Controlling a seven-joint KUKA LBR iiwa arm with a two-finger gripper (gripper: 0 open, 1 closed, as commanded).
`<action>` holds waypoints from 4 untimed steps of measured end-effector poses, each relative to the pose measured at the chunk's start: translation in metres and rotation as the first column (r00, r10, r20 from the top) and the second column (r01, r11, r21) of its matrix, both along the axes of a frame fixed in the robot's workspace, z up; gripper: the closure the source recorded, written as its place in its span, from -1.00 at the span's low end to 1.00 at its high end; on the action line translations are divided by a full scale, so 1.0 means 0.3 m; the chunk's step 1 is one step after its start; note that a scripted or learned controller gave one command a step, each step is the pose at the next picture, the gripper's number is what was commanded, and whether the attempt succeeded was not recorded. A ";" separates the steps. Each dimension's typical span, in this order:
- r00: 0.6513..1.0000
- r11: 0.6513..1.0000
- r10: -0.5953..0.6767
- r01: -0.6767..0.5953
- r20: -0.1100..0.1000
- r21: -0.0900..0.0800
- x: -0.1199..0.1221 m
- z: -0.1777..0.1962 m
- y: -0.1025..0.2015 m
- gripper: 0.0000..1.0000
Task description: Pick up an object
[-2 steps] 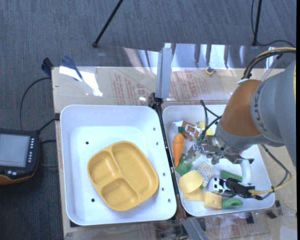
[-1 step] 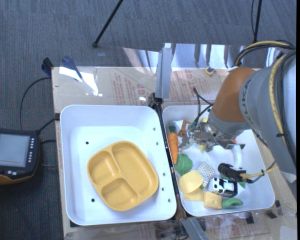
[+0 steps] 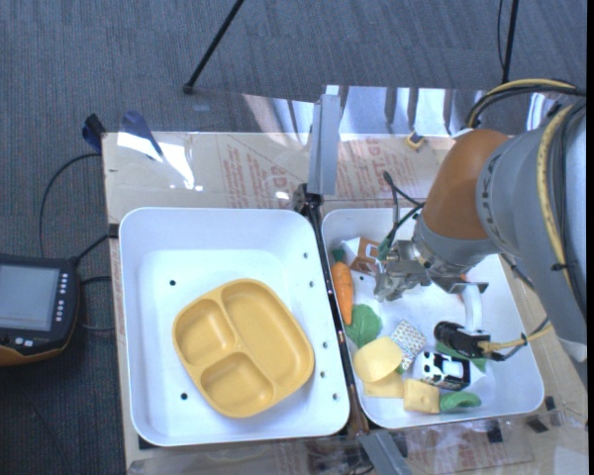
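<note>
We can read no writing on anything. The gripper (image 3: 394,280) hangs low in the right bin (image 3: 531,369); we cannot tell its opening or whether it holds anything. One orange carrot (image 3: 344,291) lies just left of it, with two yellow pieces (image 3: 379,359) below. One yellow divided plate (image 3: 242,346), three compartments, sits in the left bin (image 3: 147,265), far left of the gripper.

The yellow divided plate (image 3: 243,346) looks like smooth matt plastic. Both white bins (image 3: 148,265) seem glossy plastic. The carrot (image 3: 344,291) looks smooth.
</note>
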State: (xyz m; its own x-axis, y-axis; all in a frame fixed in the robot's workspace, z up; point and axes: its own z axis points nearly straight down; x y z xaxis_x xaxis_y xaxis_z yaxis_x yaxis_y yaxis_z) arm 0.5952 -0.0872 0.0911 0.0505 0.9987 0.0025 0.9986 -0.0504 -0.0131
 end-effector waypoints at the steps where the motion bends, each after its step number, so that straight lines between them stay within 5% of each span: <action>1: 1.000 1.000 0.000 0.000 -0.001 0.000 0.000 -0.001 0.000 -1.00; 2: 0.993 0.993 0.114 -0.114 0.008 -0.010 0.160 -0.017 0.000 -1.00; 3: 0.982 0.982 0.189 -0.188 0.017 -0.006 0.125 0.263 -0.183 -1.00; 4: 0.950 0.950 0.313 -0.313 0.007 0.001 0.159 0.047 -0.417 -1.00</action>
State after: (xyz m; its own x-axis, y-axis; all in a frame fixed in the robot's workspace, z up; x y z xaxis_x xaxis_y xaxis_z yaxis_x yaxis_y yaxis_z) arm 0.6429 -0.2124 0.1053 -0.2647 0.9643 0.0034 0.9643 0.2647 -0.0060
